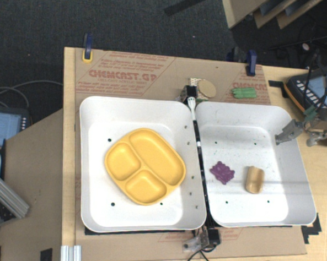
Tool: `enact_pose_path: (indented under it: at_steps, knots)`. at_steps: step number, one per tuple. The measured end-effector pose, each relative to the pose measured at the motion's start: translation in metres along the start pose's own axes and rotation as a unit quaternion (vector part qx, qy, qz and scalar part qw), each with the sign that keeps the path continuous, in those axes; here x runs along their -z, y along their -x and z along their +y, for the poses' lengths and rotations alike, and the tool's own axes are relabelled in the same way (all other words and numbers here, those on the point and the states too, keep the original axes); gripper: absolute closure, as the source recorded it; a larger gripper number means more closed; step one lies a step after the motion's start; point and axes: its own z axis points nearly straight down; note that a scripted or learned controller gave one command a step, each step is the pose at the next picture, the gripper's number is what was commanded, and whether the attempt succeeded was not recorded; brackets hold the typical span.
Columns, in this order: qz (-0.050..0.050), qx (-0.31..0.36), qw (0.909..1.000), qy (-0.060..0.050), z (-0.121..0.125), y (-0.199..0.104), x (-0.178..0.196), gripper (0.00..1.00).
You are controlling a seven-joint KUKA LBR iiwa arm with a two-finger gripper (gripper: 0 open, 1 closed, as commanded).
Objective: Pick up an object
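Gripper of the robot arm, reaching in from the right, sits at the upper right rim of the right-hand white bin, its grey tip just over the bin's edge; whether it is open or closed cannot be told from this angle, and nothing is seen held in it. Two small objects lie on the floor of that bin, well apart from the gripper: a purple lump towards the bin's left side and a tan block just beside it on the right, the two near each other but not touching. A yellow divided tray with three compartments lies flat at the middle of the left-hand white bin, turned at a slant to the bin's walls. The bins stand side by side, their inner rims touching, on a brown board printed with red lettering and fastened along its far edge by two blue clamps, one at the left and one at the right. Beyond the right bin, on the board, a small green object lies near a round tan disc
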Motion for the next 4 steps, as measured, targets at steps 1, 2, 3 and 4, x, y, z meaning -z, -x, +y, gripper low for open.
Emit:
enact_pose_path:
  at_steps: [1, 2, 3, 4]
  knots:
    - [0.002, -0.001, 1.0, -0.005, -0.033, 0.009, -0.085, 0.0]
    - [0.001, 0.001, 1.0, -0.001, -0.013, -0.004, -0.18, 0.0]
    - [-0.001, 0.0, 1.0, 0.002, -0.013, -0.002, -0.166, 1.0]
    - [0.003, 0.003, 1.0, 0.0, -0.064, -0.077, -0.104, 1.0]
